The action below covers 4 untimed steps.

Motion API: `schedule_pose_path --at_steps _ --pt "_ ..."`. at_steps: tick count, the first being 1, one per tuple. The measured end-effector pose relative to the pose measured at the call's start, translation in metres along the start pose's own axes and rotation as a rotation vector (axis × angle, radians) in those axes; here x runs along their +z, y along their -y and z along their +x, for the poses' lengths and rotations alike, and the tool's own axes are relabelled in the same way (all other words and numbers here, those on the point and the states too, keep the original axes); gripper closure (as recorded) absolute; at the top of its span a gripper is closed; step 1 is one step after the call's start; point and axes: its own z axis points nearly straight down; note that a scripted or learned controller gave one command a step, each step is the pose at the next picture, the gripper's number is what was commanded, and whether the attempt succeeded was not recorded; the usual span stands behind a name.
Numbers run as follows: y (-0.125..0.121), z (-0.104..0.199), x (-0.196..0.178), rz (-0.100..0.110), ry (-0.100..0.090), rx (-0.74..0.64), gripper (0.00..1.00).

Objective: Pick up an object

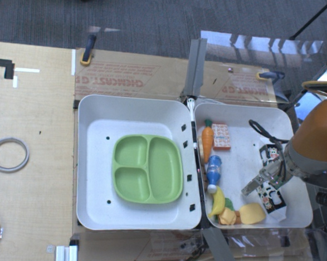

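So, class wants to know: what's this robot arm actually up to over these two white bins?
The arm's gripper hangs low over the right bin, near its right side, above bare floor. Nothing shows between its fingers. The toys lie along that bin's left wall: a carrot, a small box, a blue bottle, a banana and a yellow piece near the front. The left bin bears a green divided plate. No object has been picked up yet.

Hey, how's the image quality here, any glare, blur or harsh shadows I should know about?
Camera view: lighting is even and soft over both bins, with faint shadows under the green plate; bright glare hits the clear panel at top right; the gripper looks slightly blurred, and small toys such as the banana are low in detail.
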Motion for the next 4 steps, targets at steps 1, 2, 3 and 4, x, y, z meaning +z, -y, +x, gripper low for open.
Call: schedule_pose_path --at_steps 1,2,3,4 --pt "0.008 0.024 -0.002 -0.006 0.005 0.204 0.0" --pt "-0.048 -0.095 -0.025 -0.001 0.004 0.175 0.0" --pt "0.037 -0.016 0.001 0.004 -0.013 0.604 0.0" --pt "0.039 -0.02 -0.008 0.003 -0.002 0.605 1.0"
